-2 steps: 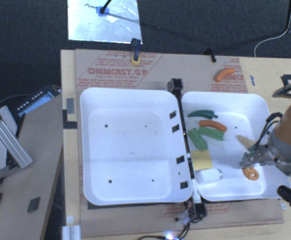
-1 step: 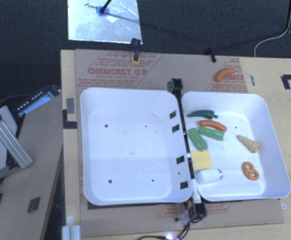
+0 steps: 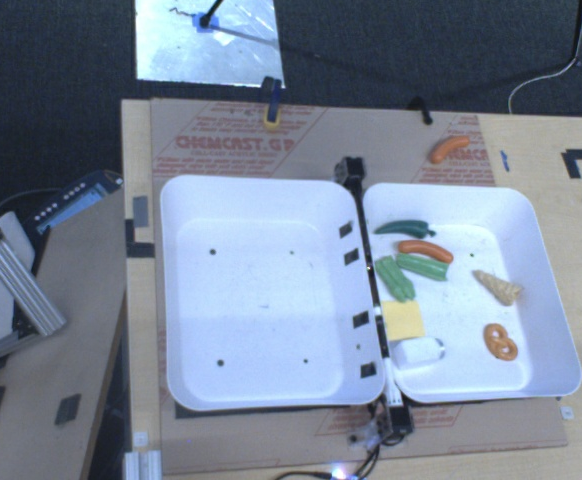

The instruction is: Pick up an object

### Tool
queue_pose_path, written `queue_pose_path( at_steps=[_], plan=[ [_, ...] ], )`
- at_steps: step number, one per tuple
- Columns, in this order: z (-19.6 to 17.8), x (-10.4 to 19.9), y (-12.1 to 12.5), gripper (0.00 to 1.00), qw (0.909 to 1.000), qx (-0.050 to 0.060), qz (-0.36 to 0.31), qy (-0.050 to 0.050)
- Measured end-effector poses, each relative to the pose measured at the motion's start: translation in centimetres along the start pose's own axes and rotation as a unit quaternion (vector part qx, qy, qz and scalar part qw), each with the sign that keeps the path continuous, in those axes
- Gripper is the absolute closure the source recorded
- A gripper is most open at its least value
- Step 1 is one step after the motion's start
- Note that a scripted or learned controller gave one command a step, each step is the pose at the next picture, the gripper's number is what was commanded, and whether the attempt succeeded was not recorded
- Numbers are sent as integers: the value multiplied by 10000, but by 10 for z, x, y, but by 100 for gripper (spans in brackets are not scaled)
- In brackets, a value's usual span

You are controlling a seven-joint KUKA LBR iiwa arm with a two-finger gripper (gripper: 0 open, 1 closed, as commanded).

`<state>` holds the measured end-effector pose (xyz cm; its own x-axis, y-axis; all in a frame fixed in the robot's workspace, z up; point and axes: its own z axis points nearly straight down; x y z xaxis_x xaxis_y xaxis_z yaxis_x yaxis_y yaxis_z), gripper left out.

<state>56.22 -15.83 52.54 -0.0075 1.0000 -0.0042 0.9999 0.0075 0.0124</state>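
Observation:
The right bin holds several small toy foods. A dark green pepper lies near its back left. Just below it are an orange sausage, a green pickle and a larger green piece. A yellow cheese square rests by the left wall, with a white item in front of it. A tan cone and a brown pretzel sit toward the right.
The left bin stands beside the right one, joined by black clips. Another orange sausage lies on the bench behind the bins. A shiny metal sheet sits at the back left, and a side table with gear at the left.

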Motion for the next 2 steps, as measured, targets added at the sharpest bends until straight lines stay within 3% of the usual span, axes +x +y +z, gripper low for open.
queue_pose_path(
  at_steps=[1,2],
  plan=[
    [-9,5,78,100,10000,28,-4,10],
    [-7,-52,106,100,10000,51,48,6]
  ],
)
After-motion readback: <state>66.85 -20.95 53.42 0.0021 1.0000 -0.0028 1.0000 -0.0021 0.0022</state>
